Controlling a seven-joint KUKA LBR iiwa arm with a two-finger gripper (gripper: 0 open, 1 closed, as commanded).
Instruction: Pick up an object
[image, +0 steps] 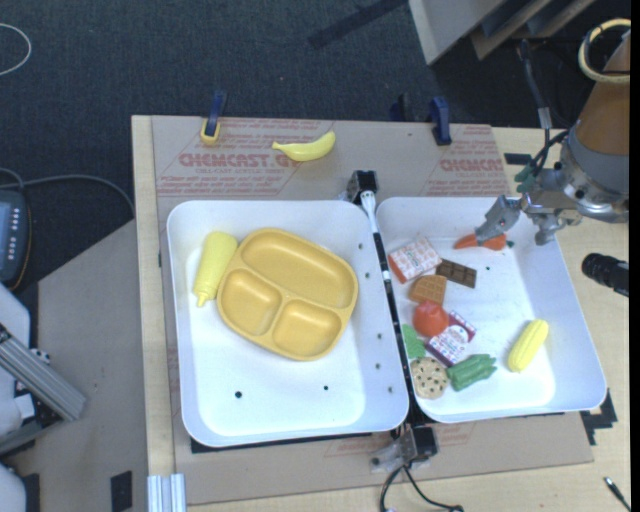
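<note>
— Dark carpet surrounds a cardboard-topped bench (250, 160); what do we list on it?

— Two shallow white bins side by side. Left white bin (200, 390): one yellow three-compartment plastic tray (288, 292) at its middle, and one yellow squeeze bottle (210, 265) lying just beside the tray's left edge. One yellow toy banana (306, 147) lies on the cardboard beyond that bin's far rim.

— And the right white bin (560, 300)?

— Toy foods, crowded toward its left wall: a red-and-white packet (413, 258), a brown chocolate bar (456, 272), a tan waffle square (428, 290), a red tomato (430, 318), a chocolate-chip cookie (428, 377), a green pepper-like piece (471, 371). A yellow corn cob (527, 345) lies apart, nearer the right wall. We judge the cluster awkward to pick from, the corn easier.

— Gripper?

— The grey two-finger gripper (515, 222) hangs over the far right corner of the right bin. An orange carrot-like piece (478, 240) lies just at its nearer finger, probably the target. We cannot tell whether the fingers are spread or closed, nor whether the piece sits between them.
</note>
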